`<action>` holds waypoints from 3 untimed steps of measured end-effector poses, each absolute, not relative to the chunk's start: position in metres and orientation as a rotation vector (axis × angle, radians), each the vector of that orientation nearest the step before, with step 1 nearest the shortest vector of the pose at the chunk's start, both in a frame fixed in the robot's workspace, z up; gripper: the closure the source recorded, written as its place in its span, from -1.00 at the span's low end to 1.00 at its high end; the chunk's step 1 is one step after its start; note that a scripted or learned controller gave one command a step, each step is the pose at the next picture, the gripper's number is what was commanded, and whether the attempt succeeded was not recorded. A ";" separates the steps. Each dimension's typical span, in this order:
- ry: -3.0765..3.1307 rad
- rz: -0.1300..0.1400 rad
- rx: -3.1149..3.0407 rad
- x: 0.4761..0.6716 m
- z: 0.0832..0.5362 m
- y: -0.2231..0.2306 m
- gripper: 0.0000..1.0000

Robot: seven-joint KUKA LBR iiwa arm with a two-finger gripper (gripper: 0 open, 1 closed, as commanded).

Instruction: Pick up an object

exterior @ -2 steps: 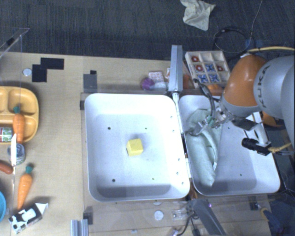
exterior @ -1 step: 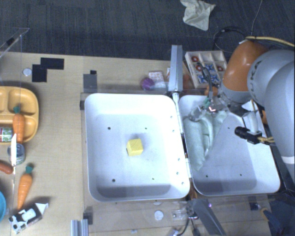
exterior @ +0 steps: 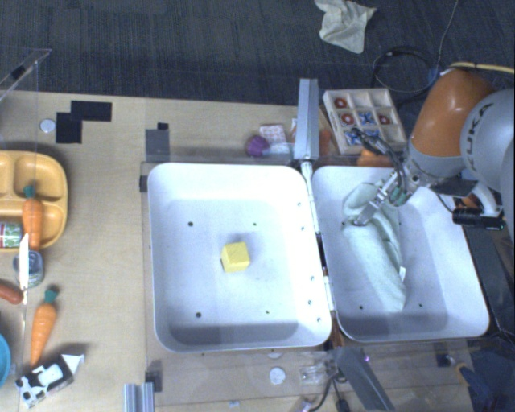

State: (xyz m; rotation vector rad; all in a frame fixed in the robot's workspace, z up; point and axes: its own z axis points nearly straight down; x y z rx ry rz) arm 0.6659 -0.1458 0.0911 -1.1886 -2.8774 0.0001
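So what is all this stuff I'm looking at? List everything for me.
bins: 2, white, side by side mid-bench
block: 1, yellow, middle of left bin
cloth: 1, white, right bin, one end lifted toward the gripper
tray: 1, yellow, bench's left edge
carrots: 2, orange, one on the tray, one below it
cow toy: 1, black and white, bottom-left corner
purple thing: 1, behind left bin
box: 1, compartments with red and blue bits, behind right bin
rag: 1, pale, on the dark floor at top
black shapes: 1 group, bench's top left
arm: 1, grey with orange band, from the right
gripper: 1, over right bin at the cloth
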 end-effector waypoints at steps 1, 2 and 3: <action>-2.863 -0.011 -1.325 0.647 0.091 -0.092 -1.00; -2.838 0.010 -1.323 0.661 0.091 -0.090 -1.00; -2.894 -0.009 -1.263 0.640 0.091 -0.093 -1.00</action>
